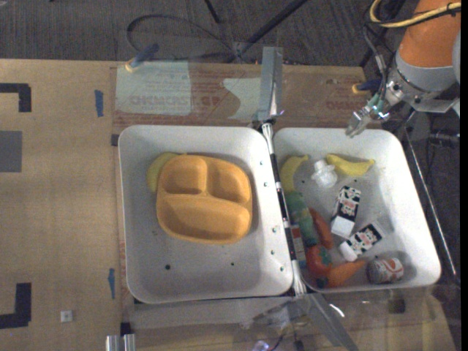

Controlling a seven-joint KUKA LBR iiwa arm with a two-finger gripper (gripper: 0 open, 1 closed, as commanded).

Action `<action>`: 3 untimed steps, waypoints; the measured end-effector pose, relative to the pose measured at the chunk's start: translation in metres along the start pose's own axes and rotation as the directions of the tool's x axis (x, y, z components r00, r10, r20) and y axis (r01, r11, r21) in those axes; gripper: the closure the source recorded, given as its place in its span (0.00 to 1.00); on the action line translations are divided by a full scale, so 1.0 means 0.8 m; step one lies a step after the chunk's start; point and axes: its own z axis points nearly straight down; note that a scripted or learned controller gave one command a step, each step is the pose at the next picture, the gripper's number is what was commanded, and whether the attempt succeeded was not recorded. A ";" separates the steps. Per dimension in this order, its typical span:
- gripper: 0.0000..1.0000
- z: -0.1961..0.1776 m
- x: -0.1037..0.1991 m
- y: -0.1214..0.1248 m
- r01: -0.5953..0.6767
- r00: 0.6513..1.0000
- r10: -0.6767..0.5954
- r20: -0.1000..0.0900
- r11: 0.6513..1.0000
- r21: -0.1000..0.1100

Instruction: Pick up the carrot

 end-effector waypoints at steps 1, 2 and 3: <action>1.00 -0.009 0.000 0.002 0.003 1.000 -0.003 0.002 1.000 -0.001; 1.00 -0.021 0.000 0.004 0.005 1.000 -0.005 0.005 1.000 -0.005; 1.00 -0.033 -0.001 0.006 0.006 1.000 -0.006 0.008 1.000 -0.008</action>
